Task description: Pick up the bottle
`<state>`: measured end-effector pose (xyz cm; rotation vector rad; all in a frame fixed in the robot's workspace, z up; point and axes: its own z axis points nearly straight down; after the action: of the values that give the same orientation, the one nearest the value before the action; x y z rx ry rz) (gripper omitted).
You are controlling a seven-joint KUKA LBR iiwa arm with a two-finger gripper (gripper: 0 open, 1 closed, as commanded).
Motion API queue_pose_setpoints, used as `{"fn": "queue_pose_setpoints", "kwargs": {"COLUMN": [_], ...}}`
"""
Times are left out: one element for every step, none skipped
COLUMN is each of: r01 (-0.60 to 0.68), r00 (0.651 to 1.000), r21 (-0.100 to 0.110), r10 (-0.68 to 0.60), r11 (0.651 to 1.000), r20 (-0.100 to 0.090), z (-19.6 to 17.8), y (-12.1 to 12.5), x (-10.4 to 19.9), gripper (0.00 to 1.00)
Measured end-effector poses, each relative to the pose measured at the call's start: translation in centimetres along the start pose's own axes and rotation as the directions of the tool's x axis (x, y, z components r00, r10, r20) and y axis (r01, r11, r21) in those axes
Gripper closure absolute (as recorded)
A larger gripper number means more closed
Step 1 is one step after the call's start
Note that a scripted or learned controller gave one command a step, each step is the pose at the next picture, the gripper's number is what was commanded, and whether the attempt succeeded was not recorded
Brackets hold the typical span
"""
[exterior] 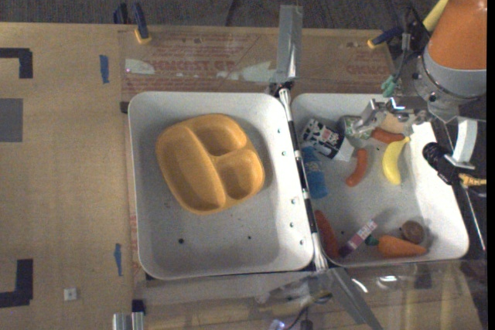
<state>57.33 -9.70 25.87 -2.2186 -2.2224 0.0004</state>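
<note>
A small bottle (359, 236) with a pink and purple label lies on its side near the front of the right bin (441, 201), between a red pepper (326, 233) and a carrot (401, 246). My gripper (378, 115) hangs over the bin's back part, well away from the bottle. It is low beside a grey-green object (355, 127) and an orange sausage-like piece (387, 137). Whether it touches either one is unclear. The grey arm with its orange band (461, 23) reaches in from the upper right.
The right bin also holds a black-and-white carton (322, 137), a blue packet (313, 171), a red chili (357, 166), a banana (394, 161) and a brown round item (412, 230). A yellow divided tray (210, 162) sits in the left bin (155, 236).
</note>
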Motion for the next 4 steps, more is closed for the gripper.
{"fn": "queue_pose_setpoints", "kwargs": {"r01": [-0.082, -0.222, -0.314, -0.545], "r00": [0.997, 0.975, 0.949, 0.839], "r21": [0.001, -0.004, -0.001, 0.002], "r10": [0.082, 0.222, 0.314, 0.545], "r11": [0.997, 0.975, 0.949, 0.839], "r20": [0.0, -0.001, 0.001, 0.0], "z": [7.5, 17.1, 7.5, 17.1], "y": [-8.4, -9.3, -6.5, -9.4], "x": [4.1, -0.4, 0.9, -1.2], "gripper": [0.0, 0.0, 0.0, 0.0]}}
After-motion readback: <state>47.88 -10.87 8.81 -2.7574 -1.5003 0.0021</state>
